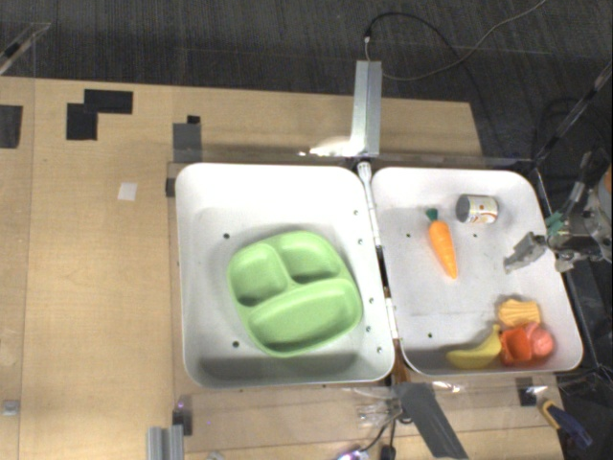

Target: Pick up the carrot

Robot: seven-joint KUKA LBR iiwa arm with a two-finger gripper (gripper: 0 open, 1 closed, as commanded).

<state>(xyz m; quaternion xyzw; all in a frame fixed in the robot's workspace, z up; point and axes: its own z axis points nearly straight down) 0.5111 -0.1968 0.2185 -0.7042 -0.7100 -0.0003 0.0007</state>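
The grey arm enters from the right edge, its claw (527, 250) low over the right shallow white bin (412, 305); claw opening cannot be determined. The orange plastic carrot with green top (442, 245) lies in this bin, well apart from the claw.

the tabletop (86, 286) looks like pale wood laminate, smooth and matt. both white bins, the left bin (196, 257) and the right bin (412, 295), seem moulded plastic with a soft sheen. the green tray (292, 290) is smooth plastic, faintly glossy. the carrot (442, 247) looks like matt orange plastic with a green top. the small can (476, 209) has a dull metallic side. the hand (529, 251) reads as grey metal. the upright post (367, 108) behind the bins is brushed metal. the floor (239, 27) is dark, rough carpet.
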